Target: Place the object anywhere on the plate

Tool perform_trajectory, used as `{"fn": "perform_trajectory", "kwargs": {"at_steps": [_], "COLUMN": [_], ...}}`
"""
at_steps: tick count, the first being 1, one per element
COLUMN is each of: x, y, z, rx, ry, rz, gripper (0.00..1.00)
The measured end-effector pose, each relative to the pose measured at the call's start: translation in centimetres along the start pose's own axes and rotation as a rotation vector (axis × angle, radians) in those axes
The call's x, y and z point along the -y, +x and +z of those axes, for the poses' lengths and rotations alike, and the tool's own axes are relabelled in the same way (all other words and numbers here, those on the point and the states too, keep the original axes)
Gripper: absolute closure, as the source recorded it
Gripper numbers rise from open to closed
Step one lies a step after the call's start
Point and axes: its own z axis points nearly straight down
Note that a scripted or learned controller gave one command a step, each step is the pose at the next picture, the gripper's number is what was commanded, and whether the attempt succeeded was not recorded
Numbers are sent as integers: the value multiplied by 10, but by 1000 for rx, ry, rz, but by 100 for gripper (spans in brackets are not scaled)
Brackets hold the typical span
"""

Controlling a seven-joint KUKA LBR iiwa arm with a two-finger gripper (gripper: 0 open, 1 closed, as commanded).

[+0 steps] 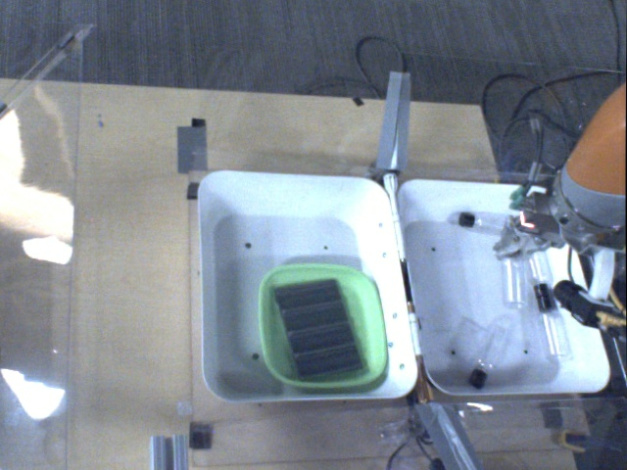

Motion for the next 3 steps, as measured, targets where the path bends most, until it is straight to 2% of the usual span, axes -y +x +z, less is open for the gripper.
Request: {"fn": "perform_trajectory", "kwargs": {"at_steps": [1,2,3], "x": [29,39,87], "y": [57,107,144], "z": [5,1,8], "rx": [-2,-2,-3], "ry": [3,1,2], "rz": [-150,-264,-527], "gripper": [100,100,100]}}
